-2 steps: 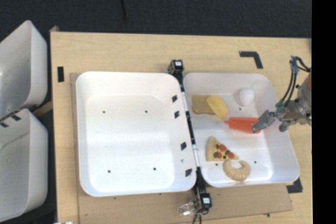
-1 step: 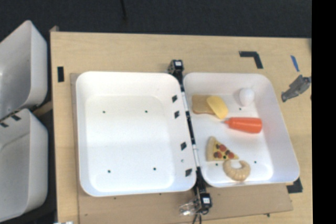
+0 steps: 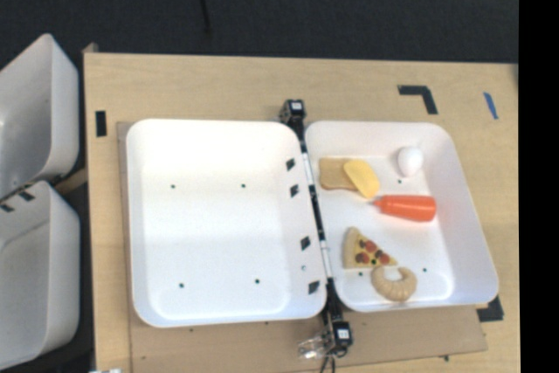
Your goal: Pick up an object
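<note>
Nothing is grasped yet; we see the objects in the right bin [image 3: 467, 214]: carrot [image 3: 407, 206], egg [image 3: 409, 159], pizza slice [image 3: 365, 250]. We cannot tell the claw's state. Next we reach in over one object.

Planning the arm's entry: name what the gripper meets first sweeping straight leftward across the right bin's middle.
Probably the orange carrot, the thing nearest the right bin's right wall there, provided the gripper travels low enough.
</note>
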### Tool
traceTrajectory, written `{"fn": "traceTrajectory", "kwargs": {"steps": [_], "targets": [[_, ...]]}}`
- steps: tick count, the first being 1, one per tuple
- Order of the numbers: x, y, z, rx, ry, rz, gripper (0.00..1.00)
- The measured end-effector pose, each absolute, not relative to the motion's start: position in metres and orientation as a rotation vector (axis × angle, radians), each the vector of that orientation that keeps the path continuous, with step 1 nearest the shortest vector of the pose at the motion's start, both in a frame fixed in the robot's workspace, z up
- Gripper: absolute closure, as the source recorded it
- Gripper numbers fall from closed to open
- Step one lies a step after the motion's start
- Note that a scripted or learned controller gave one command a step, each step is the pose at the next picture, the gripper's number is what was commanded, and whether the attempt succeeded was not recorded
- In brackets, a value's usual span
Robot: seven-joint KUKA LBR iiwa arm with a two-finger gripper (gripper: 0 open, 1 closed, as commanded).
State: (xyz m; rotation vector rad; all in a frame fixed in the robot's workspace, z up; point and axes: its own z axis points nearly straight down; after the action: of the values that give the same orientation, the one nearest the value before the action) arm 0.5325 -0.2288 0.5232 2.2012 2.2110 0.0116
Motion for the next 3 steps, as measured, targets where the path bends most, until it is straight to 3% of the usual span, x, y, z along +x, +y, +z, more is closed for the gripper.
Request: {"fn": "traceTrajectory", "kwargs": {"steps": [1, 2, 3], "targets": [[0.637, -0.227, 0.552, 2.209, 2.222, 0.003, 0.00], [0.688, -0.182, 0.305, 2.227, 2.235, -0.012, 0.00], [0.669, -0.130, 0.488, 2.200, 2.216, 0.021, 0.00]]}}
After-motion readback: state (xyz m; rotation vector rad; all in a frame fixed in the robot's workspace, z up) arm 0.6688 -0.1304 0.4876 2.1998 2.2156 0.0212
